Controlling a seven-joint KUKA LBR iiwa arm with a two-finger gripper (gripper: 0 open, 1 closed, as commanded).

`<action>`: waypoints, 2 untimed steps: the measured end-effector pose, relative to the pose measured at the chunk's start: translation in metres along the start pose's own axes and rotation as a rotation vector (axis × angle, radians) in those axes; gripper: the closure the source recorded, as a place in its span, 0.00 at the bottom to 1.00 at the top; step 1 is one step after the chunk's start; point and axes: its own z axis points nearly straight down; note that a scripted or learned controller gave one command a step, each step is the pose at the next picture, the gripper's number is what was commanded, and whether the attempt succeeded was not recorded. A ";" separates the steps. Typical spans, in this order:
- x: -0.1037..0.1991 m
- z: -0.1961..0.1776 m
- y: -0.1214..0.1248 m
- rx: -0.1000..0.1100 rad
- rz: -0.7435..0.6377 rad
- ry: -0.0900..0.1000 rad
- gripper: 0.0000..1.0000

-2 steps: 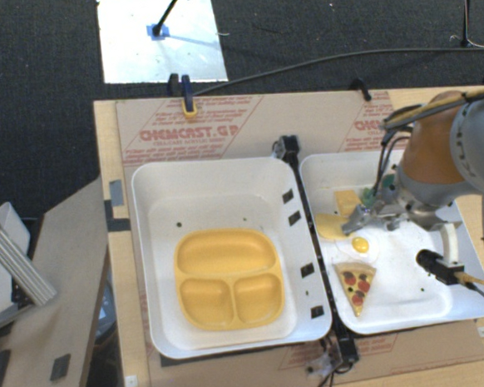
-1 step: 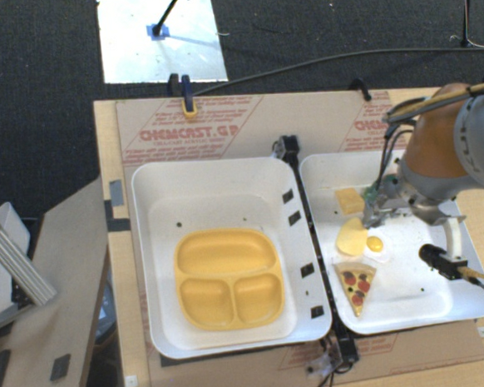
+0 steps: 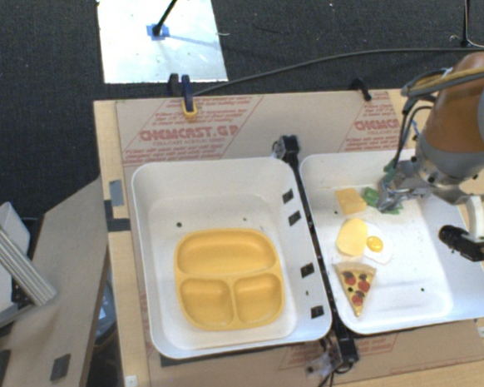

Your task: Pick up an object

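Observation:
In the right bin (image 3: 450, 297) lie a yellow cheese square (image 3: 350, 201), a fried egg (image 3: 361, 239) with a pale yellow round piece on it, a pizza slice (image 3: 357, 284) and a green piece (image 3: 374, 195). My gripper (image 3: 390, 198) hangs at the bin's far side, right over the green piece, which shows partly from under it. The cheese square lies just left of the gripper. Nothing shows between the gripper's tips.
The left bin (image 3: 158, 237) holds a yellow divided tray (image 3: 229, 277). A black strip with clips (image 3: 304, 234) runs between the two bins. The arm (image 3: 461, 121) leans in from the right over the far corner of the right bin.

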 end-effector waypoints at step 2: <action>0.004 -0.125 -0.001 -0.001 0.000 0.000 1.00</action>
